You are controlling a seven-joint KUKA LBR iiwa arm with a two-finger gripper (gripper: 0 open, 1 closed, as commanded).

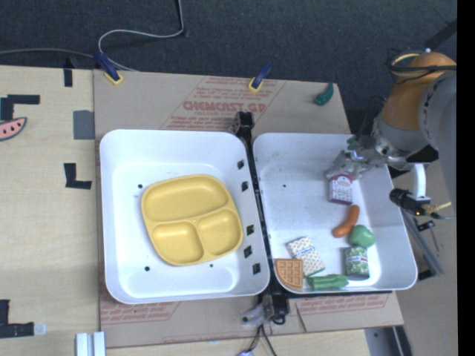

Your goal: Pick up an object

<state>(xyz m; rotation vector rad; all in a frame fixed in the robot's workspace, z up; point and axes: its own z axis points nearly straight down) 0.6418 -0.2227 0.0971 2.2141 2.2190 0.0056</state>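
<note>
The brown cardboard [215,104] under the bins has red letters that look like "CHEMCAST GP". The right bin [297,162] is the one to look from. The gripper [347,167] hangs over its far right part, just above a small pink and white packet [341,190]. Its fingers seem to pinch the packet's top, but the view is too blurry to be sure. Nearer lie an orange sausage [346,222], a green ball [362,236], a green can [356,262], a waffle [289,272] and a bean pod [327,280]. Left of this bin, a yellow tray [191,218] sits in the left bin [122,199].
</note>
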